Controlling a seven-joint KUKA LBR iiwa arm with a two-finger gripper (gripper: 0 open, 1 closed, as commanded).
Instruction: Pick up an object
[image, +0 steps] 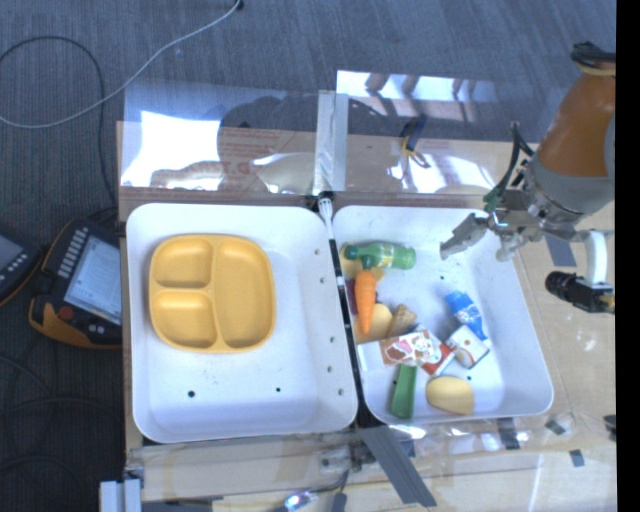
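My gripper (482, 244) hangs over the back right part of the right bin (530, 340), its two fingers spread open with nothing between them. Below and left of it the bin holds several items: a green bottle (386, 256) lying at the back, an orange carrot (366, 293), a blue carton (465, 312), a red and white carton (412, 350), a green cucumber (402, 391) and a yellow lemon (450, 394) near the front. The blue carton is the closest to the gripper, a little nearer the front.
The left bin (300, 390) bears a yellow divided plate (212, 292). A raised divider (340, 300) separates the two bins. Beyond the bench's left side lies a teach pendant (85, 280). A black fitting (575, 288) sits by the right bin's right rim.
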